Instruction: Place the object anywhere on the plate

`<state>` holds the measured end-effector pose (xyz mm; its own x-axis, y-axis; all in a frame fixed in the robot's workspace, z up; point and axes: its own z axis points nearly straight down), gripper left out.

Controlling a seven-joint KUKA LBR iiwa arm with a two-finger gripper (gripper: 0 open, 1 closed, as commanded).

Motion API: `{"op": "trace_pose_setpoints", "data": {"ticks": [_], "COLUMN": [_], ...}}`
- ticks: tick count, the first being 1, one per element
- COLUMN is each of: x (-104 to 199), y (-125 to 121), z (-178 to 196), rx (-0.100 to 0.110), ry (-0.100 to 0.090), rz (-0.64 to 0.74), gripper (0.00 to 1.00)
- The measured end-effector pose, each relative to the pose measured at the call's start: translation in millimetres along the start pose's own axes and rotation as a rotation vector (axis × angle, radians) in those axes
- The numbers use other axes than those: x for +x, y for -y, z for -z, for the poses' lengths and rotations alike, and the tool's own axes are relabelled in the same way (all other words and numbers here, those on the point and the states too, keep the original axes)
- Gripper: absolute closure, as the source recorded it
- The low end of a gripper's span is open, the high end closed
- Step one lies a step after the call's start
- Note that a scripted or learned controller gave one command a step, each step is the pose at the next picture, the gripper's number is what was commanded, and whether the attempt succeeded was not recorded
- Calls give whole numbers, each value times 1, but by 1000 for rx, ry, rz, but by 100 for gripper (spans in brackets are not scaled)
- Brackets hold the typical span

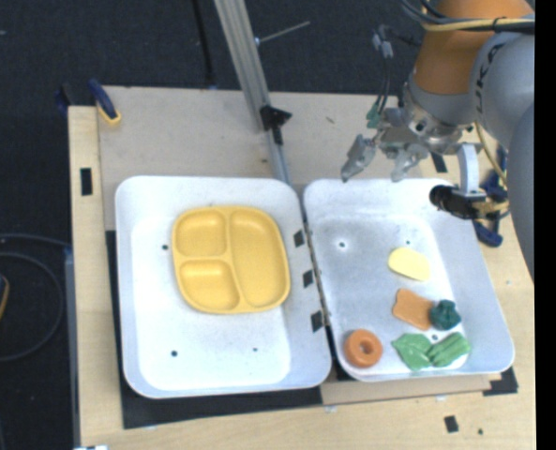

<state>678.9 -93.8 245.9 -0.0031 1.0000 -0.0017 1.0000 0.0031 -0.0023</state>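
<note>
Hovering with fingers spread and nothing between them, gripper (379,162) above the right bin's (353,242) far edge, yellow 3-compartment plate (231,258) well to its left in the left bin (142,289), yellow slice (409,264), orange ring (362,347), green pieces (430,351) nearer the camera.

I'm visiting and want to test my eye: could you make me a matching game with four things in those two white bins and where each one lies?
Things:
1. yellow divided plate
2. orange ring
3. pale yellow wedge
4. dark green lump

Places:
A. near front edge of the right bin, at its left side
B. touching the orange block
C. middle of the left bin
D. mid right bin, farthest back of the toys

Pairs: 1-C, 2-A, 3-D, 4-B
</note>
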Motion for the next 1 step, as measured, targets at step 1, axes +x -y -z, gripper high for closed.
{"op": "trace_pose_setpoints", "data": {"ticks": [1], "x": [2], "y": [0], "z": [-43], "rx": [0], "ry": [0], "rz": [-1], "gripper": [0]}}
